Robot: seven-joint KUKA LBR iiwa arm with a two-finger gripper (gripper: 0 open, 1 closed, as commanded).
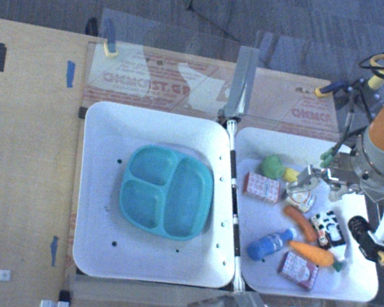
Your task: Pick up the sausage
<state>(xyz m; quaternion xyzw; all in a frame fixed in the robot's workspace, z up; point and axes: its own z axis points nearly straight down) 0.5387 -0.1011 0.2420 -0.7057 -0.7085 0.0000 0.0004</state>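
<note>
Metal claw (309, 182) low in right bin (356, 286), near bin's 12 o'clock; finger state cannot be told. White cup-like item (302, 198) directly beneath claw, contact unclear. Sausage (300, 222), orange-red, lying free on bin floor at claw's 6 o'clock, tilted. Green ball (272, 165) and pink carton (262, 188) at claw's 9 o'clock. Carrot (311, 254), blue bottle (267, 245) and second pink packet (299, 270) toward bin's 6 o'clock. Black-and-white toy (329, 228) at sausage's 3 o'clock. Teal divided plate (167, 192) centred in left bin (107, 135).
</note>
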